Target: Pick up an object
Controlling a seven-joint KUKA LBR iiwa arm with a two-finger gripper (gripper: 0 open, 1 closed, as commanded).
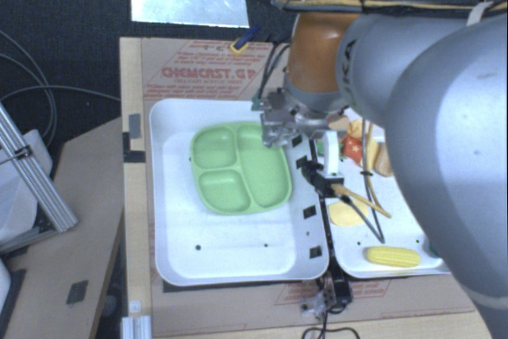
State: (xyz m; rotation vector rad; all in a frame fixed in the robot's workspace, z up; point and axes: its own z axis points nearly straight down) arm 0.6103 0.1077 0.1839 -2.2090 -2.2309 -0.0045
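A light green divided plate [238,169] lies in the left white bin [230,258]. My gripper [278,129] hangs below the orange band [317,52], over the plate's upper right corner near the wall between the bins. Nothing can be seen held in it. In the right bin [397,270] lie a yellow corn cob [391,256], a pale yellow piece [345,213], a red and orange item [354,147] and thin tan sticks [367,202]. The arm hides much of the right bin.
The big grey arm [436,115] covers the upper right of the view. A black strip [317,194] runs along the divider between the bins. Cardboard [198,71] lies under the bins, and a metal frame [36,179] stands at the left.
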